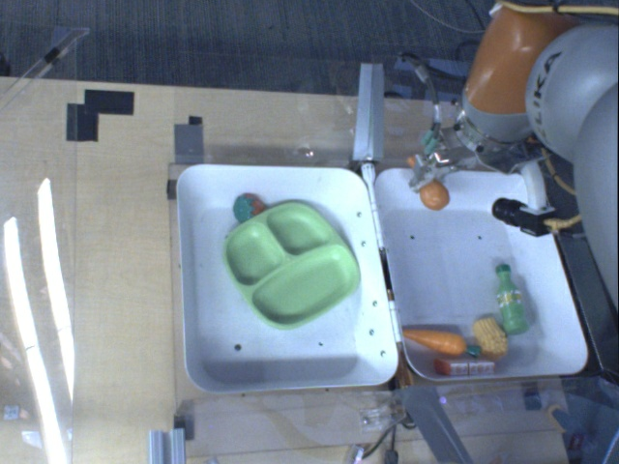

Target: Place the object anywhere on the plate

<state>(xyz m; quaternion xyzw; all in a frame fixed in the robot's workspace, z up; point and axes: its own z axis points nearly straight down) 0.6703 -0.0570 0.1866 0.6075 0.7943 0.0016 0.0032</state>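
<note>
Gripper [432,167] sits at the far edge of the right bin [464,249], with a small orange ball [434,196] directly under its tips; can't tell if it's pinched or just touching (jaw state unreadable). Risk: weak hold, ball rolls off crossing the bin divider [382,249]. Green divided plate [291,262] left of the divider has open compartments, with open bin floor around it.

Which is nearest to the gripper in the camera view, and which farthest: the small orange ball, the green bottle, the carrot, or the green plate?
Measured from the gripper at the right bin's top edge:
1. Small orange ball, just below the gripper.
2. Green bottle, right bin, lower right.
3. Green plate, left bin, and carrot, right bin's bottom edge: too close to call.
</note>
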